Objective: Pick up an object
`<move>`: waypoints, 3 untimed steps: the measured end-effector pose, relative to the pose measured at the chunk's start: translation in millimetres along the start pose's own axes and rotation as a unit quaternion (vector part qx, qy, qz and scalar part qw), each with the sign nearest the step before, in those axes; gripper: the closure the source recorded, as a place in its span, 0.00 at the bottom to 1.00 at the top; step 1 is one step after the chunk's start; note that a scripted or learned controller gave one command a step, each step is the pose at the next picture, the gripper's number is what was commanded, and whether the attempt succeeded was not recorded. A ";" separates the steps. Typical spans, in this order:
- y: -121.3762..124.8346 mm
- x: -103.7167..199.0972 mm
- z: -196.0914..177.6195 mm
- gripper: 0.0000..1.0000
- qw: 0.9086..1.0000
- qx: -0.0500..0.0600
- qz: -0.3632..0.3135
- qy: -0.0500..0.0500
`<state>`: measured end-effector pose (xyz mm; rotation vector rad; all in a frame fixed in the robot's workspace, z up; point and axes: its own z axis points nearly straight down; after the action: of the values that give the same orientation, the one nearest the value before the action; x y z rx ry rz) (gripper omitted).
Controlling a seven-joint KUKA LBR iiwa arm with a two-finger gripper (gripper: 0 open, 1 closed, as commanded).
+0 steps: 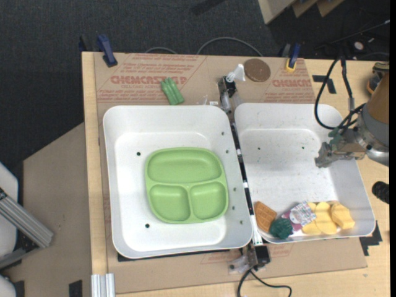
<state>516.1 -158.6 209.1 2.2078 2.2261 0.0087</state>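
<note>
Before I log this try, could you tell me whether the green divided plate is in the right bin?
No, the green divided plate lies in the left bin, beside the right bin.

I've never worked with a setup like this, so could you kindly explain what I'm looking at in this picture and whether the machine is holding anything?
This is one camera fixed above a bench, looking down at a slant. The grey machine entering from the right is a robot arm, and its gripper hangs over the right bin; I see nothing held between its fingers.

Two shallow white bins sit side by side on a cardboard sheet. The left bin holds a green divided plate. Along the right bin's near edge lies a cluster of small things: yellow pieces, a dark green item, an orange-brown piece and a small wrapped item. A green object and a brown disc lie outside the bins, on the cardboard.
</note>
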 end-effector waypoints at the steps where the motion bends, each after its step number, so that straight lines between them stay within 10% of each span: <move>1: -2.5 -4.4 2.4 0.00 1.000 0.003 0.004 0.000; 2: 21.0 -65.7 24.7 0.00 1.000 0.003 0.006 -0.002; 3: 81.4 -52.3 114.6 0.00 1.000 0.004 0.002 0.000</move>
<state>598.8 -210.3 95.3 2.2172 2.2258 -0.0006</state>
